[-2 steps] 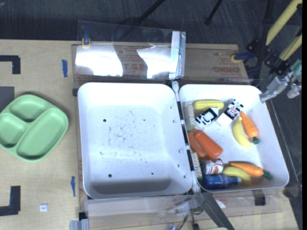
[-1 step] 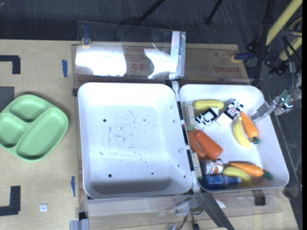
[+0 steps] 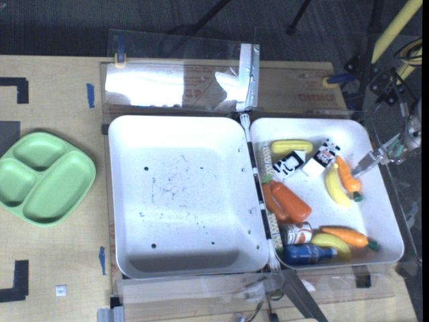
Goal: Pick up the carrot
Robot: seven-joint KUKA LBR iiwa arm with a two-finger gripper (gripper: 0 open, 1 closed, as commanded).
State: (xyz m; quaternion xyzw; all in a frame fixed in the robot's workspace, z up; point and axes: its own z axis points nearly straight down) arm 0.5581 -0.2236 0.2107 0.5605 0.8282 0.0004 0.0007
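Two carrots lie in the right bin (image 3: 384, 200). One carrot (image 3: 346, 175) rests slanted at the bin's right side, green end toward the front, leaning against a yellow banana (image 3: 337, 188). The other carrot (image 3: 344, 235) lies flat near the front right corner beside another yellow banana (image 3: 333, 243). The gripper (image 3: 375, 158) reaches in over the bin's right rim as a grey blurred shape. Its tip is just right of the upper carrot's far end, and I see nothing held in it.
The right bin also holds an orange bottle (image 3: 289, 202), a red and white can (image 3: 299, 233), a blue object (image 3: 305, 253), a yellow item (image 3: 290, 146) and black-and-white boxes (image 3: 289, 163). The left bin (image 3: 181, 193) stands beside it. A green divided plate (image 3: 45, 178) sits far left.
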